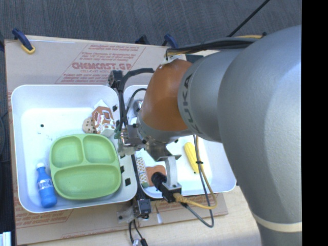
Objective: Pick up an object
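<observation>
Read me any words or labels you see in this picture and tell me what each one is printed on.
"CHEMCAST GP": large red letters on the brown protective sheet behind the bins; its smaller red lines are too blurred to read.
"KU": grey letters on the arm, the rest cut off by the curve.
Blue bottle: label unreadable.

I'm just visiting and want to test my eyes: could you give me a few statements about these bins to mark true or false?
1. A green plate lies in the left bin. True.
2. A blue bottle sits on top of the green plate. False: it lies beside the plate, near the bin's lower left corner.
3. A yellow object lies in the right bin. True.
4. The arm hangs over the left bin's far left side. False: it is over the divide between the bins and the right bin.
</observation>
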